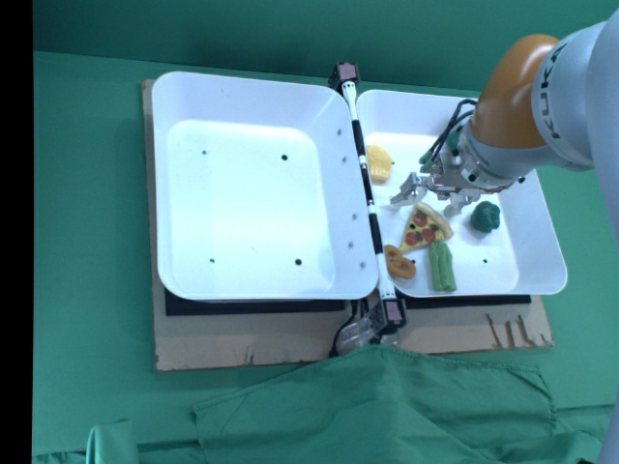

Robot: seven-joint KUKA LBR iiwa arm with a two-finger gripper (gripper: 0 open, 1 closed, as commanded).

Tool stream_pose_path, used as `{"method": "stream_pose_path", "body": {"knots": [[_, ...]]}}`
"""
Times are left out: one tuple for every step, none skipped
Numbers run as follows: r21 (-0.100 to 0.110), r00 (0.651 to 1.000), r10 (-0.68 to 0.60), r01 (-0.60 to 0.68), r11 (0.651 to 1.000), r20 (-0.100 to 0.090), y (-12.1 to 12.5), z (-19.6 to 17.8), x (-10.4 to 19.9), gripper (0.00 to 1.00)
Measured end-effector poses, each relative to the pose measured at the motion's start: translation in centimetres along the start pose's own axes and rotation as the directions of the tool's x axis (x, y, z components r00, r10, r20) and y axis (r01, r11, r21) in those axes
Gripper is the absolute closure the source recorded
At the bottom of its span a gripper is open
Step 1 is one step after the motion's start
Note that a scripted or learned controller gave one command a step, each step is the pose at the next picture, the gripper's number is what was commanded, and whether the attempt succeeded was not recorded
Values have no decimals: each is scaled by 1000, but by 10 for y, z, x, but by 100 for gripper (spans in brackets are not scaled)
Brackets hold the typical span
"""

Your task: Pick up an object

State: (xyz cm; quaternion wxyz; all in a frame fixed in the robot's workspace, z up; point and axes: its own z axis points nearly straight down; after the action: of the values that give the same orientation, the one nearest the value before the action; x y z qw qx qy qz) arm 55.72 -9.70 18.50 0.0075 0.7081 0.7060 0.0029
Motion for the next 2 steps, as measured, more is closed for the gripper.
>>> {"method": "stream_pose_path", "body": {"knots": [[-8, 1000, 2, -2, 1000, -1, -32, -1, -4, 0], [15, 1000, 4, -4, 1000, -6, -73, -11, -21, 0]]}}
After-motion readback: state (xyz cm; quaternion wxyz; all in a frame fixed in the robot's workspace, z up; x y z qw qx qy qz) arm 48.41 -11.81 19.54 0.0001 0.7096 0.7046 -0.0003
